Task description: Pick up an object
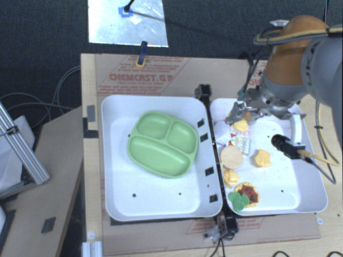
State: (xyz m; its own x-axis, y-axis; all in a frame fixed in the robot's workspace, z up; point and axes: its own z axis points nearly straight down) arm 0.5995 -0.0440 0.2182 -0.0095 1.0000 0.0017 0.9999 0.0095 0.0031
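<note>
My gripper (238, 113) hangs over the back left part of the right bin (305, 194), at the end of the grey arm that reaches in from the right. Just below it lies a small yellow food piece (241, 126), close to the fingertips; I cannot see whether they touch it. Nearby lie a white and red packet (244, 143), a round tan bun (231, 156), a yellow chunk (262, 158), a smaller yellow piece (230, 176), a red and yellow slice (248, 191) and a green leafy piece (238, 200).
The left bin (115, 197) bears a green divided plate (162, 143). A black divider (213, 138) runs between the bins. Cardboard lies under both. A shiny sheet (127, 15) lies at the back; a metal frame (21, 149) stands at left.
</note>
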